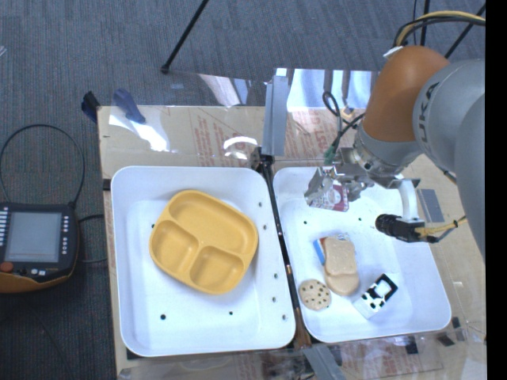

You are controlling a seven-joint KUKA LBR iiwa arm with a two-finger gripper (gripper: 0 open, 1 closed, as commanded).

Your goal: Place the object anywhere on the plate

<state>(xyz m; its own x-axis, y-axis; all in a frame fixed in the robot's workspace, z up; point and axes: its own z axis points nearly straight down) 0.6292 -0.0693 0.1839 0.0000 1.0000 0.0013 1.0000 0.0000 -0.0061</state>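
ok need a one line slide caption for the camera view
KUKA arm's gripper over the right bin above toast, a cookie and a checkered block; yellow plate waits in the left bin.

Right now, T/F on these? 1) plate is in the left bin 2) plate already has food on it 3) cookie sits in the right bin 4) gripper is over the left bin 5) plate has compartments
1) True: the yellow plate lies in the left bin.
2) False: its compartments hold nothing.
3) True: the chocolate-chip cookie lies near the front left of the right bin, beside the toast slices.
4) False: the gripper is over the right bin's far left part.
5) True: three are visible.
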